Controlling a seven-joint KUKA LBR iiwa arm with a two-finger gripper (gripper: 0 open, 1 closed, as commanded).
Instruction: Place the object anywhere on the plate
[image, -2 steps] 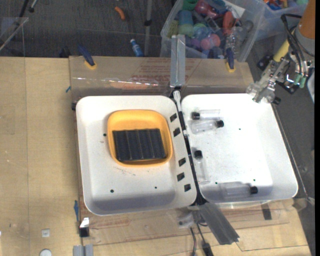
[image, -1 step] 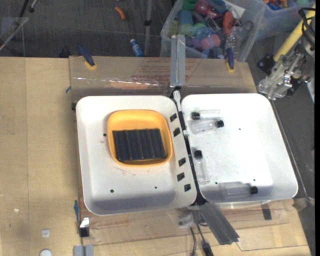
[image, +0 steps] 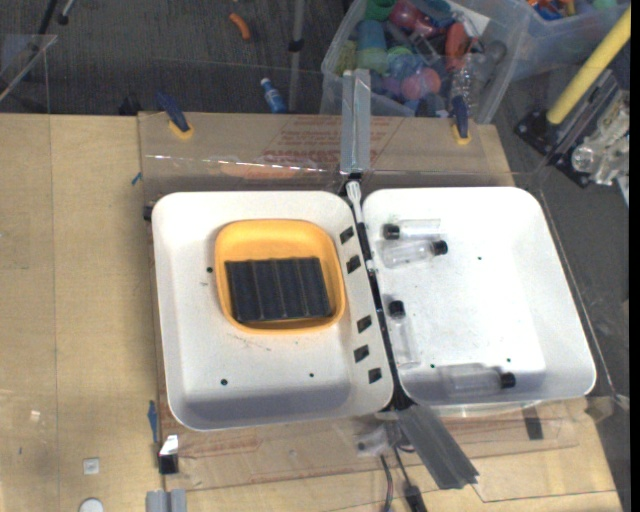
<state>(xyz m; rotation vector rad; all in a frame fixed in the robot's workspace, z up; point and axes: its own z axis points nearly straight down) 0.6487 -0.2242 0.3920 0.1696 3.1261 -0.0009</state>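
**Bench** (image: 70, 300): pale wood, bearing two bins side by side, so one can serve as source and the other as goal.

**Left bin** (image: 190, 380): white and shallow. Holds the plate and what lies on it.

**Plate** (image: 232, 243): orange, rounded-square, set in the far-middle of the left bin, closer to the right wall than to the left one. The raised rim would likely keep a dropped item from sliding off.

**Block** (image: 278, 290): dark, flat, ridged in parallel strips. Taken to be the task's object. It lies flat on the plate, filling most of the well towards the near side, with orange rim showing all round it. Judged from this, the placing looks done, since any spot on the plate counts.

**Right bin** (image: 520, 300): white, matching the left and touching it along the middle seam.

**Vials**: clear with black caps, all lying on their sides in the right bin. A pair (image: 413, 242) is at the far left, one (image: 400, 328) just beside the seam, and one (image: 478, 378) at the near wall. Scattered and well apart, probably spare pick items.

**Tote** (image: 420, 50): clear, beyond the bench, packed with coloured odds and ends.

**Claw**: whether open, closed or gripping cannot be told here. Nothing touches the block.
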